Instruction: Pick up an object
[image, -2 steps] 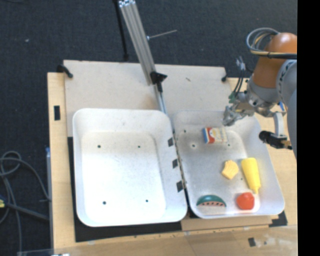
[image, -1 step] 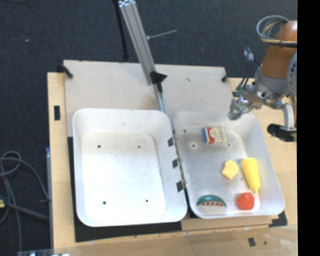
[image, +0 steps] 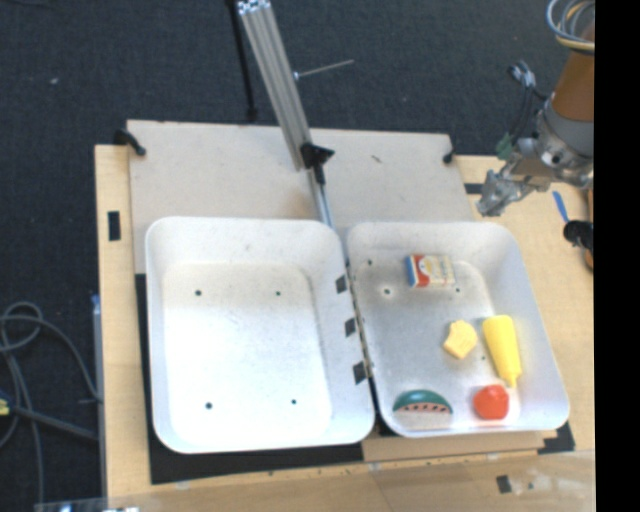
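In the right bin (image: 520, 262) lie a small red, white and blue box (image: 429, 271), a pale yellow chunk (image: 460, 340), a yellow corn cob (image: 502, 348), a red tomato (image: 490, 402) and a watermelon slice (image: 421, 405). My gripper (image: 497, 195) hangs beyond the bin's far right corner, above the bench, well away from every object. Nothing is between its fingers.
The left bin (image: 170, 250) stands beside the right one. A slanted metal post (image: 280, 90) rises behind the bins' shared edge. Black cables (image: 40, 350) lie on the floor at the left.
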